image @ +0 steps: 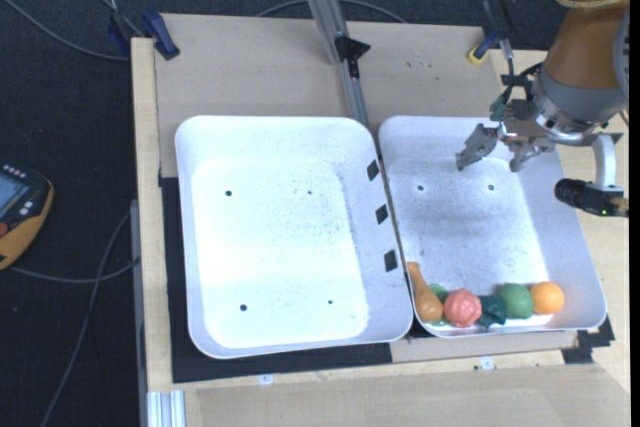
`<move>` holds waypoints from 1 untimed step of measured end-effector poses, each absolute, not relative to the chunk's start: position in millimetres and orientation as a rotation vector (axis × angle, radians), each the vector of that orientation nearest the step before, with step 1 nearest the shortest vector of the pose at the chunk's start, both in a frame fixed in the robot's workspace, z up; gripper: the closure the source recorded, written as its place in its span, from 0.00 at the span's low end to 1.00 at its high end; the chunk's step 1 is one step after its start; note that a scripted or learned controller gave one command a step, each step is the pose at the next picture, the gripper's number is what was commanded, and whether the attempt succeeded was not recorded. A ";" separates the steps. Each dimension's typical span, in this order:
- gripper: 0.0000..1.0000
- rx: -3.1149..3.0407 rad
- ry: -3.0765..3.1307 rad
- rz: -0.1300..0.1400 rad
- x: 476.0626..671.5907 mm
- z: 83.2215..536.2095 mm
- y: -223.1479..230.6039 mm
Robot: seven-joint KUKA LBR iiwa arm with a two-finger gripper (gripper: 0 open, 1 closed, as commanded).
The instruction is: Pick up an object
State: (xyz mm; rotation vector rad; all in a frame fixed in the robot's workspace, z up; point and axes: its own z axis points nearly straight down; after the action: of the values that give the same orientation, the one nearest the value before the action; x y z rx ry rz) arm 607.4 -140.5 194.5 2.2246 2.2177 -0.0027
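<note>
White plastic makes up the two shallow bins we count on the worktop (260, 65), the left bin (200, 145) and the right bin (570, 255), touching along their inner edges. Along the right bin's near wall we count a row of small objects — an orange carrot-like piece (424, 297), a pink ball (461, 307), a green ball (516, 300) and an orange ball (547, 296). The end effector (497, 149) hovers over that bin's far end, well apart from them, fingers spread with nothing between — bare floor lies between.
</note>
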 end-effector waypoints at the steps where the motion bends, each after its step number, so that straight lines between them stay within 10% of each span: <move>1: 0.00 2.212 2.223 0.010 625.1 277.8 -89.4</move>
State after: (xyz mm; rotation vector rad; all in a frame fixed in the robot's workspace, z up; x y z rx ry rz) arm 625.1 -89.4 277.8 2.2123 2.2227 0.0096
